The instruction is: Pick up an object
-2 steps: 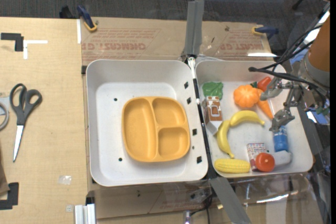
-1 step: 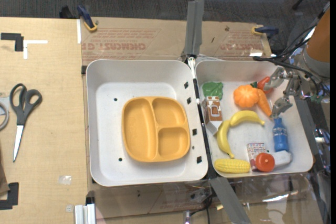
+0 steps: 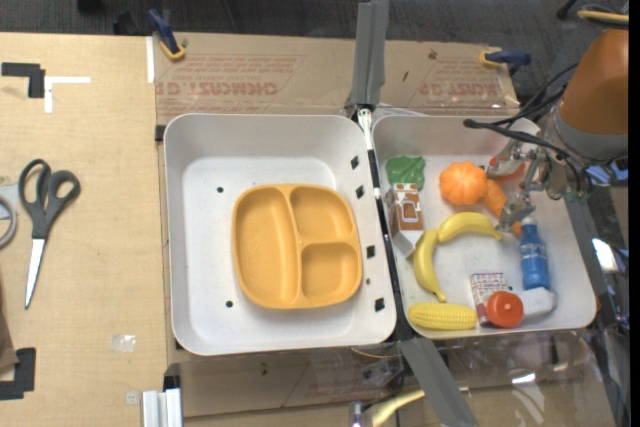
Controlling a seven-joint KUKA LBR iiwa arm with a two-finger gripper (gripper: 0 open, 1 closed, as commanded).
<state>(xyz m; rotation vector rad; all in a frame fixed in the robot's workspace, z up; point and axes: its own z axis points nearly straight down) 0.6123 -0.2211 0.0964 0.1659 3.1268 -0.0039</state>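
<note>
Nearest the camera, along the front wall of the right bin (image 3: 575, 315), a knobbly yellow corn cob (image 3: 443, 317) is seen lying on its side, with a round red tomato (image 3: 505, 309) just beside it resting on a small printed packet (image 3: 487, 287). A smooth curved banana (image 3: 448, 243) is laid across the middle of that bin, its upper end reaching toward the gripper (image 3: 524, 187). The gripper is held low over the bin's far right part; whether its fingers are spread or closed cannot be told, since cables and metal parts are blurred together there. An orange carrot-like piece (image 3: 496, 198) is found touching or just below the fingers, and a dimpled round orange (image 3: 462, 183) lies just to their left. A blue plastic bottle (image 3: 534, 258) lies just in front of the fingers. Further left of them, a green leafy toy (image 3: 405, 169) and a brown-and-white carton (image 3: 406, 208) are placed. Well left of the fingers, a glossy yellow three-compartment plate (image 3: 297, 245) is seated in the left bin (image 3: 200, 215). Scissors (image 3: 40, 215) are laid on the wooden bench (image 3: 80, 315).
</note>
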